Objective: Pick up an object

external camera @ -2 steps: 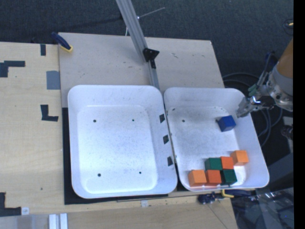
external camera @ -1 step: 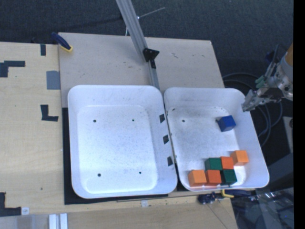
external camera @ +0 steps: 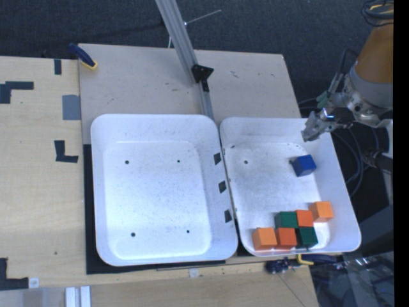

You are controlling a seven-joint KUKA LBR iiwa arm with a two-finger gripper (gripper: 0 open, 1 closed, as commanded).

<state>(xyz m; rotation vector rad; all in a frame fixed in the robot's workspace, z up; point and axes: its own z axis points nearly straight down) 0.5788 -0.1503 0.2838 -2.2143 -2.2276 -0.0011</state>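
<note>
A blue block (external camera: 303, 165) lies alone in the upper right part of the right bin (external camera: 255, 171). At that bin's near edge sits a cluster of orange blocks (external camera: 264, 237) and green blocks (external camera: 287, 220), with one more orange block (external camera: 321, 210) at the cluster's right. My gripper (external camera: 315, 126) hangs over the right bin's far right rim, above and a little right of the blue block. Nothing shows between it and the bin floor.
The left bin (external camera: 153, 190) stands beside the right one, joined at a ridge with black clips. A slanted metal rail (external camera: 182, 37) crosses the bench behind the bins. Cables run at the right, past the bin's edge.
</note>
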